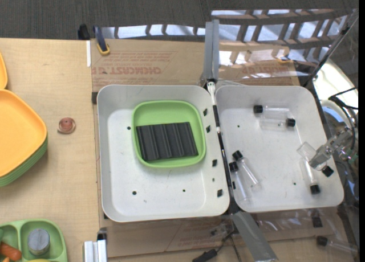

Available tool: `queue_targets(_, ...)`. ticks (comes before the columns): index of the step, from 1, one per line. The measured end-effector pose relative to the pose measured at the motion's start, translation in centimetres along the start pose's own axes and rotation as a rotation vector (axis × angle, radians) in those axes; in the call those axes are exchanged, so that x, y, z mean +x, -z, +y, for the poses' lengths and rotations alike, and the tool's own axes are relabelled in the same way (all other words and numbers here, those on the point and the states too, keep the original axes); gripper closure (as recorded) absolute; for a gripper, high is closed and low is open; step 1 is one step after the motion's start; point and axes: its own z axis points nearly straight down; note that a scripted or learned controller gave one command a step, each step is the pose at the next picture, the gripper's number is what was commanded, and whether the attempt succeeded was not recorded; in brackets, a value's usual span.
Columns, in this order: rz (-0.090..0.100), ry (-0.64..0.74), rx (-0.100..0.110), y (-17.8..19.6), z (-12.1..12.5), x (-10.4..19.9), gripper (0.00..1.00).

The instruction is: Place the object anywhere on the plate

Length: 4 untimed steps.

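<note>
Gripper [336,143] at right bin's [274,198] right edge; finger state cannot be told. Left bin [120,198] holds green plate [168,113] with black ribbed slab [166,141]. Clear black-capped vials lie in right bin: far [275,115], near-left [244,168], right [313,159].

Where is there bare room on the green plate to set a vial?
A dark ribbed block covers most of the green plate. Bare room is the strip between the block and the plate's far rim. The near and side margins are narrow.

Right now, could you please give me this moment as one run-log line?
stage: pre-grasp | plate: green, left bin, bears dark ridged block | right bin: clear vials lying loose | end effector: right bin's right edge, fingers unclear
</note>
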Motion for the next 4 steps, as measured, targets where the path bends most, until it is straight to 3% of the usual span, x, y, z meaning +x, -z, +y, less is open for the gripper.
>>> queue_targets(1, 0.003, 0.055, 0.002, -1.6, -0.1, 0.1, 1.0)
queue_targets(2, -0.002, 0.119, 0.0, 2.6, 0.0, 0.0, 1.0)
queue_targets(3, 0.002, 0.173, 0.001, 0.1, 0.0, 0.1, 1.0)
queue_targets(4, 0.0, 0.173, 0.0, 1.0, 0.1, 0.0, 1.0)
